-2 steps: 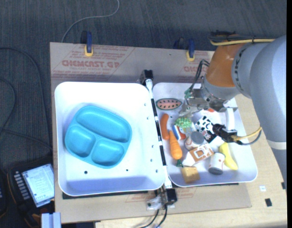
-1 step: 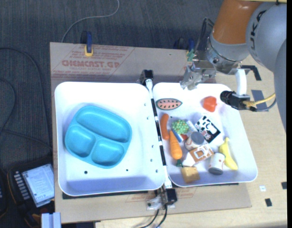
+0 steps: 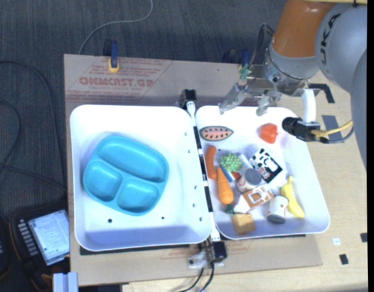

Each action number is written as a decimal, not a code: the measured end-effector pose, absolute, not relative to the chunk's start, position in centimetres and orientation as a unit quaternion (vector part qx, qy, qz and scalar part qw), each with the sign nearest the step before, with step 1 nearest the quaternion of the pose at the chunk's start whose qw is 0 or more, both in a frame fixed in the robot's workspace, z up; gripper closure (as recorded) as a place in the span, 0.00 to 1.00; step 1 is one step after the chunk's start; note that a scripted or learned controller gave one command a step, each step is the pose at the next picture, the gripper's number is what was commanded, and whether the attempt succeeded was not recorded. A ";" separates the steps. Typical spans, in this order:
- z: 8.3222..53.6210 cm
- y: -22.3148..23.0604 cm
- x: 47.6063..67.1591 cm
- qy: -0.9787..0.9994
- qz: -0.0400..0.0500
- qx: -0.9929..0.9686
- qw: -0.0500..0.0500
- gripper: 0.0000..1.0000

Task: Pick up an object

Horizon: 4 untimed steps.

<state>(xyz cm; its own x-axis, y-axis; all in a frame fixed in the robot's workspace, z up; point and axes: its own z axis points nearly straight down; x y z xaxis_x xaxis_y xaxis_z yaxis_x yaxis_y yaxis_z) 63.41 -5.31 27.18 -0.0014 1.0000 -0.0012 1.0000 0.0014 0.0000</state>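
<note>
At the near edge of the table (image 3: 351, 224), a grey handheld device with a screen (image 3: 44, 236) lies left of the two bins. The left white bin (image 3: 95, 117) holds a blue three-compartment plastic tray (image 3: 125, 173), tilted a little. The right white bin (image 3: 315, 212) is crowded: nearest sit a tan cube-shaped block (image 3: 243, 223) and a small white cylinder toy (image 3: 276, 209), with a yellow plastic banana (image 3: 292, 198) beside them along the right wall. Just beyond lie an orange plastic carrot (image 3: 223, 186), a green bumpy round toy (image 3: 231, 161), a grey disc (image 3: 253, 177) and a black-and-white patterned block (image 3: 265, 162), all packed close together and touching. Farther back, apart from the heap, rest a watermelon-slice toy (image 3: 215, 133) near the divider and a small red-orange plastic piece (image 3: 268, 132). Above the far rim of the right bin hangs the pincer (image 3: 249, 102), its two fingers spread apart with nothing between them. The grey arm with its orange band (image 3: 303, 26) slants down from the upper right.
</note>
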 end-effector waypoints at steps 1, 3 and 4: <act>18.1 -11.5 59.1 0.707 -0.001 0.708 0.000 0.00; 9.0 -9.7 48.9 0.706 0.005 0.708 0.010 0.00; 10.0 -9.7 49.0 0.706 0.005 0.708 0.009 1.00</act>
